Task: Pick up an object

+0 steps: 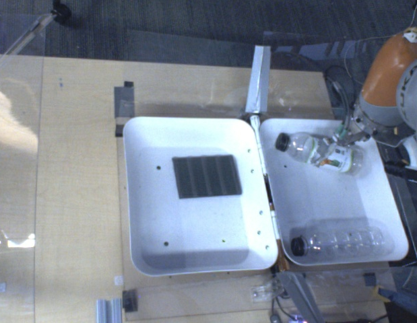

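A rounded orange band [390, 69] caps the grey KUKA arm [411, 93] above its wrist. Pale metal parts form the slim end effector [344, 136], which carries small green markings.

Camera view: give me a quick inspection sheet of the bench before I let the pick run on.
Surface: wooden bench bearing left bin and right bin.
Job's things: clear bottle lying at right bin's far end; second clear bottle lying along its near wall.
Clutter: dark ribbed pad in left bin.
Grippers: gripper down at first bottle's base end; grasp unclear.
Cables: dark cables behind right bin.
Surroundings: dark floor beyond the bench.
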Robot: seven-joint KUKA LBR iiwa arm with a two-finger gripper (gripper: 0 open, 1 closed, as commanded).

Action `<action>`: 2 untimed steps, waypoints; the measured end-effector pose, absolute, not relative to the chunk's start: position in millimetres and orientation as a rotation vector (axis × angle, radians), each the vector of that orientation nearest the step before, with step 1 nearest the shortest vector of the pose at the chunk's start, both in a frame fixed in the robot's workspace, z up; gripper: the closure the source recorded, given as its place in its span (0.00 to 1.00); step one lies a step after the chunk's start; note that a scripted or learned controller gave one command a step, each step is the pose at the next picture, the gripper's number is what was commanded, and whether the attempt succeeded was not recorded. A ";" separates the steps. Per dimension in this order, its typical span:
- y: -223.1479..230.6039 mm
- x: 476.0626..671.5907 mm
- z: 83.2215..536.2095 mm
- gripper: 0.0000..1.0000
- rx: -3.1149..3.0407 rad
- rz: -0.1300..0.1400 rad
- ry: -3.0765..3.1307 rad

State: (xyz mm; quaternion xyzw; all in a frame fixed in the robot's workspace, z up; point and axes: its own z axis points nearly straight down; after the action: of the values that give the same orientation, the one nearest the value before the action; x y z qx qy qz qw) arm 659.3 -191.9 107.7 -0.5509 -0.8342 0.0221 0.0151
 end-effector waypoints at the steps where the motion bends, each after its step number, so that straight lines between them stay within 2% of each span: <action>1: -188.9 658.7 106.9 0.00 -1.700 0.075 -2.611; 2: -189.5 664.0 104.5 0.00 -1.342 0.047 -2.835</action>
State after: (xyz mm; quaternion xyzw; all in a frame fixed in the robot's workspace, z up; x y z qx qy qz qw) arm 664.0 -189.5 104.5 -0.4277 -0.9038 0.0150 0.0023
